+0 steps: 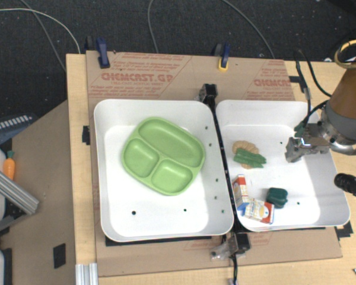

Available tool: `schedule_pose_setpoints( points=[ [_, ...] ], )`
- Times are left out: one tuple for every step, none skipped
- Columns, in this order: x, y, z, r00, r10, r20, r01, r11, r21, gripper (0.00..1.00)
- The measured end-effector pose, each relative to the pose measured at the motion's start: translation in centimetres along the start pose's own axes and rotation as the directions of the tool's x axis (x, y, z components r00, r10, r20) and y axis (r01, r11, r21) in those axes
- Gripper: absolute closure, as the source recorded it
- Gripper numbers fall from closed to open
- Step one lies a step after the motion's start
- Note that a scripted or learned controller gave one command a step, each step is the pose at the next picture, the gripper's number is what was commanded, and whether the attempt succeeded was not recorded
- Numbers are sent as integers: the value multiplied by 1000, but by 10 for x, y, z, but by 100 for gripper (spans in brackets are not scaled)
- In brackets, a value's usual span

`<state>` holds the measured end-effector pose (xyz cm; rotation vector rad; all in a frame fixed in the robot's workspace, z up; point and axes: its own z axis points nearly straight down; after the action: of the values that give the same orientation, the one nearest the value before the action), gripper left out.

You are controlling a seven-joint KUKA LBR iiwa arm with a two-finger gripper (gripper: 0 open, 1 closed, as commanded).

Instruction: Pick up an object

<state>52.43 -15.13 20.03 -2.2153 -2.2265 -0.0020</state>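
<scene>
Landmark: the right shallow white plastic bin [320, 114]. Left of it sits the other white bin w/ a green three-compartment plastic plate [163, 155]. Grey arm w/ orange band [347, 105] reaches over the right bin's right side; pincer [296, 149] hangs above bare floor, grip state can't tell, nothing seen in it. Step: approach, pre-grasp. Nearest candidate: small dark-green block [277, 196], toward the bin's front edge. Next: shift over it, descend, clamp.

I see the pincer [296, 149] low over the right bin [320, 209], at its 2 o'clock. A green toy [249, 158] lies on a tan piece [245, 147] at 10; carton [254, 207] and dark green block [277, 196] at 7. Left bin [115, 218]: a green plate [163, 155].
</scene>
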Motion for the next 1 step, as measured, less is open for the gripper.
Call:
schedule_pose_setpoints(
  points=[
    [51, -2, -16, 1000, 1, 2, -1, 1000, -2, 100]
  ],
)
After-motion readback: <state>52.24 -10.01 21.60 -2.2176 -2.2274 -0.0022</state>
